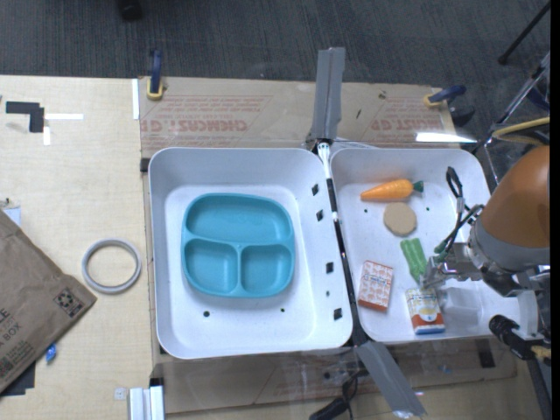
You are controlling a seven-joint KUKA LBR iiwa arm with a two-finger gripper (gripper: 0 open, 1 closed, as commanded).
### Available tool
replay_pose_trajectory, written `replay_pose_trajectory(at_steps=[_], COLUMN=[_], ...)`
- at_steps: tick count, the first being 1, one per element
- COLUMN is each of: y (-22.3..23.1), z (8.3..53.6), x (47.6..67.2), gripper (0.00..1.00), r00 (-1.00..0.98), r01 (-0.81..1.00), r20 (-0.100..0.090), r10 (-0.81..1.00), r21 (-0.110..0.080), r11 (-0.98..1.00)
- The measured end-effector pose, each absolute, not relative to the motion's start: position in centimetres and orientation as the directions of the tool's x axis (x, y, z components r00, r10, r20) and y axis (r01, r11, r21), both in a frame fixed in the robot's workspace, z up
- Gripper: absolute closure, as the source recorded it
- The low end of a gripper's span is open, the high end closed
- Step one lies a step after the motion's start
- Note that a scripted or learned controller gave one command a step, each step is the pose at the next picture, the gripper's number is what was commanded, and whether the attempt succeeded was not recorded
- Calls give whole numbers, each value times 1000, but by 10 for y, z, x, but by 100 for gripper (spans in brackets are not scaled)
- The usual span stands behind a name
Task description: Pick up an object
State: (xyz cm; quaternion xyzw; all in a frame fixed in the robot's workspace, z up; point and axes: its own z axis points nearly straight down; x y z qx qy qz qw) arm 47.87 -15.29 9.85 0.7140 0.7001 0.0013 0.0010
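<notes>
The claw [435, 269] hangs low in the right bin [468, 166], at the end of the grey arm with its orange band [525, 191] that comes in from the right. Whether its fingers are spread or pressed together cannot be told; they blur into the clutter under the wrist, and nothing can be seen pinched between them.

Just to the claw's left, touching or nearly so, lies a green stick-shaped object [413, 257], tilted. Directly below the claw lies a small white and orange carton [425, 311], very near the claw's tip. Further left of the claw lies a red and white patterned packet [376, 285]. Above the claw, a little apart, sits a tan round disc [401, 220], and beyond it a toy carrot [388, 190] lies across the bin.

Well to the claw's left, the left bin [166, 234] holds a teal divided plate [238, 244]. Further left still, a roll of tape [111, 264] rests on the counter [70, 182].
</notes>
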Motion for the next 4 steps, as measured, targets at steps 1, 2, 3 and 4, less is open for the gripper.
replay_pose_trajectory(at_steps=[1, 2, 3, 4], y=[-153, -130, -130, -88], z=[98, 91, 99, 191], x=[478, 539, 538, 573], gripper=[0, 0, 100, 100], r00=[21, -24, -26, 69], r01=[1000, 1000, 1000, 998], r20=[0, 0, -1, -2], r10=[1000, 1000, 1000, 998], r21=[1, -2, -4, -1], r11=[-21, 24, 26, -69])
